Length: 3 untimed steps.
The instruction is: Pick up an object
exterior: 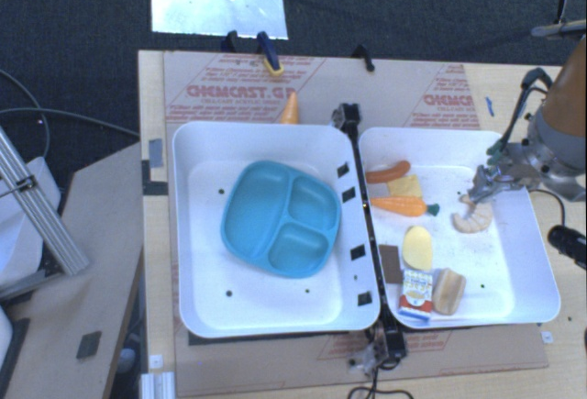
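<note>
- Gripper (479, 189) is hanging low over the right bin (532, 296), at the end of the arm (559, 131) that is reaching in from the right side.
- Its tips are sitting just above a pale shrimp-shaped toy (472, 221), which is lying on the bin floor directly under them; whether they are touching it is not clear.
- How wide the gripper is standing cannot be told, because it is small and dark against the bin, and nothing is visibly being held in it.
- Further from the gripper, toward the middle divider, an orange carrot (399, 205) and a sausage (389, 172) are lying, and nearer the front edge a yellow piece (418, 247) and a small carton (416, 289).
- The step in hand is looking like the approach, with the grasp not yet made.
- The next move is probably calling for a short descent, closing around the toy, then a lift.
</note>
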Each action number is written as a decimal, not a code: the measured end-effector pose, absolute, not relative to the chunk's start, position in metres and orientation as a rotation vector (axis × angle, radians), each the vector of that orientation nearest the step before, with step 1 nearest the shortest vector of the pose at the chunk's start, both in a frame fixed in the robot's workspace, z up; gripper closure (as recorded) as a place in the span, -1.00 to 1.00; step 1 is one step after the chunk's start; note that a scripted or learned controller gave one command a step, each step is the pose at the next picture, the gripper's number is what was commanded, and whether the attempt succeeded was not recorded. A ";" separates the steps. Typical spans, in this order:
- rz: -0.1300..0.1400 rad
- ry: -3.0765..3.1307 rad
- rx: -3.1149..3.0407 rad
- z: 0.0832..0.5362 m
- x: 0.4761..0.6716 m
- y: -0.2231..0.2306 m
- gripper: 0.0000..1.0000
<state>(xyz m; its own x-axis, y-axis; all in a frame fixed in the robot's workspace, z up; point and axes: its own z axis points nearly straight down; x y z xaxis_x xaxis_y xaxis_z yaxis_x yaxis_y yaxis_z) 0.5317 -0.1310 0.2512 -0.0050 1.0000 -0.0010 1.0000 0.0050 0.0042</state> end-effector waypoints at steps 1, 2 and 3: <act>0.006 2.227 2.209 0.262 0.533 -0.131 1.00; 0.009 2.230 2.203 0.272 0.533 -0.131 1.00; 0.011 2.234 2.197 0.283 0.534 -0.130 1.00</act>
<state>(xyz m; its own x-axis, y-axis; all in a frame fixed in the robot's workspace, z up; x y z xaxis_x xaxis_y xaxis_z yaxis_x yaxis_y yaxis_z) 0.5343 -0.1304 0.2828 -0.0166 0.9999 -0.0008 0.9998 0.0166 0.0109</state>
